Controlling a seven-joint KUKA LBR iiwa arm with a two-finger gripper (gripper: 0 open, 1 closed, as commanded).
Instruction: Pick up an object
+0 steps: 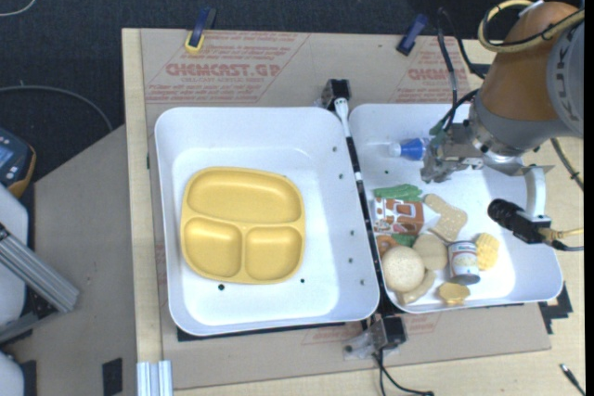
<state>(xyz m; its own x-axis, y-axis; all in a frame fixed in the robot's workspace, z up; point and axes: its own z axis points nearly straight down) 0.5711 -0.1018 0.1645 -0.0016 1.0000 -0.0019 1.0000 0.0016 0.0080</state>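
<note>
The pincer (444, 160) sits low in the right bin (520, 287), just beside a clear bottle with a blue cap (401, 148) near the bin's far-left corner; whether it is spread or pinching anything cannot be told. Open floor lies around it, while the food items (429, 246) cluster toward the near edge. The arm (524, 83) reaches in from the right, wrist angled downward, and the left bin (176, 144) carries a yellow divided tray (244, 223).

Yellow tray (244, 223) in left bin (172, 199), gripper (443, 164) over right bin (538, 278)
</note>
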